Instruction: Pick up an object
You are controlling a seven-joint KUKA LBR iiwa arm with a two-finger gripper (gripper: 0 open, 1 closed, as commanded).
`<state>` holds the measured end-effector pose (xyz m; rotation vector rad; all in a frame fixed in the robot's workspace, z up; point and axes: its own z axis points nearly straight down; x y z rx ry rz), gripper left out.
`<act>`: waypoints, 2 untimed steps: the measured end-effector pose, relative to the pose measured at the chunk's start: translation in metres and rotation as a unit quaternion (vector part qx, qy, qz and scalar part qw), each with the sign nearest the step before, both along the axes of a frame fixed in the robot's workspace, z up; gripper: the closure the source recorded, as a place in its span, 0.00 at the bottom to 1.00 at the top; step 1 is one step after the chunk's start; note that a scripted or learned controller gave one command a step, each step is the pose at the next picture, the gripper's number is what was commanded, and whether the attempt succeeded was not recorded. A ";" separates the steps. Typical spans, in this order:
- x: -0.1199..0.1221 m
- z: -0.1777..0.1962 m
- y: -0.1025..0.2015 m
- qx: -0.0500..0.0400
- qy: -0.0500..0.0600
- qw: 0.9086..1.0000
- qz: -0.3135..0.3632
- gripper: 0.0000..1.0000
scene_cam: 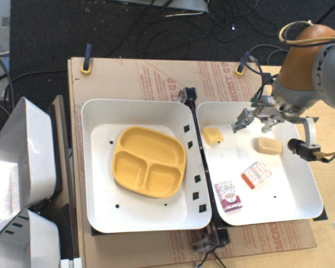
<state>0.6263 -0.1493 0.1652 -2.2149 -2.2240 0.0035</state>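
Observation:
My gripper [253, 123] hangs over the back of the right bin [301, 208], its two fingers spread apart with nothing between them. A pale yellow wedge [213, 135] lies to its left near the divider. A tan rounded block [268, 146] rests just below and right of the fingers. Further forward lie a small red and white packet [256, 175] and a purple and white carton [228, 196].
The left bin [95, 205] holds a yellow divided plate [148, 161]. A black clip rail [196, 149] runs between the bins. Two white tubs [19, 166] stand off the bench at the far left. Cables lie on the dark floor behind.

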 end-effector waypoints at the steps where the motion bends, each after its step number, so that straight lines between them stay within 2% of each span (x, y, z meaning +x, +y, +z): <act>1: -0.002 -0.064 0.001 0.000 0.000 1.000 -0.002 0.00; 2: -0.001 -0.050 0.001 -0.001 -0.003 1.000 -0.002 1.00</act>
